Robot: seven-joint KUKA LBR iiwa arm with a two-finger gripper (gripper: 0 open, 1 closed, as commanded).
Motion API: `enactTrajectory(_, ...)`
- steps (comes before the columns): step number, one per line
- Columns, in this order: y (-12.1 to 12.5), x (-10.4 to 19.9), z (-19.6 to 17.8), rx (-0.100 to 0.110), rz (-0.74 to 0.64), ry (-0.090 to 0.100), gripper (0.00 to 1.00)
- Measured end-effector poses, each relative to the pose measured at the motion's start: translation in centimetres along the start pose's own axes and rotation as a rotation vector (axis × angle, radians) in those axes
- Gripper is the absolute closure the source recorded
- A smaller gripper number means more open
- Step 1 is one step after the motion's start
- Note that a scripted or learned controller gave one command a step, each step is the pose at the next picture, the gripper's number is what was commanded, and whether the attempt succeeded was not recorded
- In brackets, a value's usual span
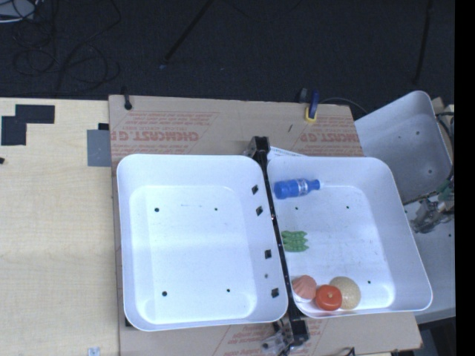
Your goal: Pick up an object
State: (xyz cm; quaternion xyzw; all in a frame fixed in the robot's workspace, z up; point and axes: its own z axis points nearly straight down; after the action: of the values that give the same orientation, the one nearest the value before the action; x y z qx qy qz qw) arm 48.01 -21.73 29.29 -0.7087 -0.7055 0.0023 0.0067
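Observation:
In the right bin (386, 199), a blue bottle (295, 188) with a pale cap lies on its side near the back left corner. A small green pod-like item (294, 241) rests by the bin's left wall, about midway. At the front left corner three small things sit huddled and touching: a pinkish piece (303, 286), a red round one (328, 297) and a tan round one (346, 291).
The left bin (133, 199) stands beside the right one, with black clips (269, 254) along the seam between them. Both rest on a cardboard sheet (193, 128). A grey metal plate (404, 132) and loose cables (430, 213) lie to the right.

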Motion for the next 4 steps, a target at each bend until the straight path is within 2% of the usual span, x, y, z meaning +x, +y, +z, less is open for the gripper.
enactTrajectory(4,0.0,-0.1,-3.7,0.006,-0.022,0.003,1.00)
